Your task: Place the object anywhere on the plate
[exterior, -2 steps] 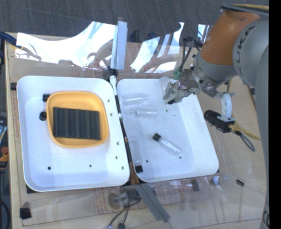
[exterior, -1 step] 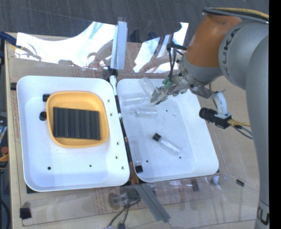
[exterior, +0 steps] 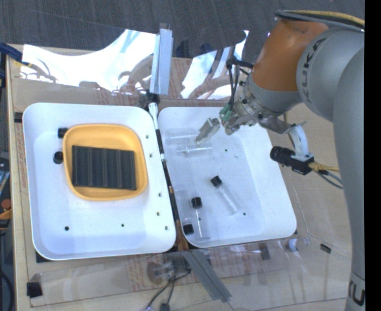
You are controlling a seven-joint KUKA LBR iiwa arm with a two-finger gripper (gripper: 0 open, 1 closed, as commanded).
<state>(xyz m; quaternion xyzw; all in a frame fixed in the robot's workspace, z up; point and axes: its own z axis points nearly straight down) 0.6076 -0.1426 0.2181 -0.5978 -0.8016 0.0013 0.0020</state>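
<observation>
A yellow plate (exterior: 103, 134) lies in the left bin (exterior: 41, 225), with a dark ridged block (exterior: 105, 167) resting on its middle. In the right bin (exterior: 268, 206) lie clear tubes with black caps: one (exterior: 223, 194) near the centre, another (exterior: 196, 217) by the front left corner. A third clear piece (exterior: 194, 149) lies near the bin's back. My gripper (exterior: 207, 130) hangs low over the back of the right bin, just above and to the right of that clear piece. Nothing shows held in it.
Two small black bits (exterior: 61, 133) (exterior: 58, 157) sit in the left bin beside the plate. The arm's orange band (exterior: 288, 50) and grey wrist hang over the right bin's back right corner. A black connector with a cable (exterior: 289, 159) juts over its right rim.
</observation>
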